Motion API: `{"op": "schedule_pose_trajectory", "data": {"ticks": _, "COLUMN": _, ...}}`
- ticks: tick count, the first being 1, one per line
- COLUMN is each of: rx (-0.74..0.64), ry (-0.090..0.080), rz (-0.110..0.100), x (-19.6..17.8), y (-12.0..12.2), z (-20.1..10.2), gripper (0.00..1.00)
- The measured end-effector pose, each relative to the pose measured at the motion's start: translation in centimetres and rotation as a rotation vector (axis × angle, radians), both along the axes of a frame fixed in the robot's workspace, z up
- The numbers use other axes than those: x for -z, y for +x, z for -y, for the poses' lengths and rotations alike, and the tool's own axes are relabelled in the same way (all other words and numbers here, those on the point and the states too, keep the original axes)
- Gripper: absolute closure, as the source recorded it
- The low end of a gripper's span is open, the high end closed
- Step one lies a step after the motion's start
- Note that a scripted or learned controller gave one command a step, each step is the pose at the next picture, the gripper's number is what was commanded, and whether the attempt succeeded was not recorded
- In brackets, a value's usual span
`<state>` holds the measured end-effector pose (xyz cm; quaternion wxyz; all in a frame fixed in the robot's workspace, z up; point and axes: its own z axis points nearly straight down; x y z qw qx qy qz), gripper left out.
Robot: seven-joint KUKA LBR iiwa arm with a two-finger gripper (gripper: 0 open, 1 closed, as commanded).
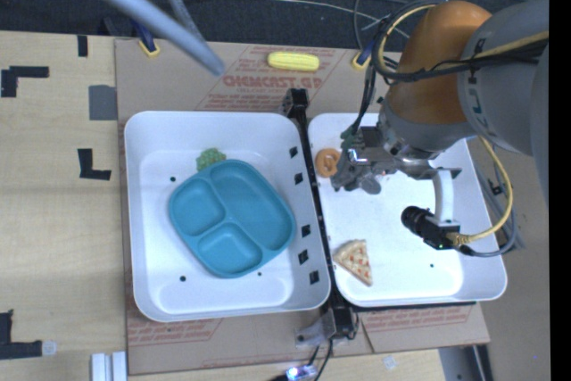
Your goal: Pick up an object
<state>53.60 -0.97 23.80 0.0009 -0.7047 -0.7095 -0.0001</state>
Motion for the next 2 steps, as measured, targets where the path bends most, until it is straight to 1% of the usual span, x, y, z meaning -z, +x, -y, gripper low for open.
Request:
{"op": "schedule_pose_trajectory", "data": {"ticks": 1, "rx": 0.000, "ry": -0.001, "rz": -0.001, "x": 1.0, "y": 0.8, "z": -5.9, "gripper": 1.00}}
{"op": "schedule_pose_trajectory", "data": {"ticks": 2, "rx": 0.000, "ry": 0.000, "rz": -0.001, "x": 0.3, "y": 0.1, "z": -11.2, "gripper": 1.00}}
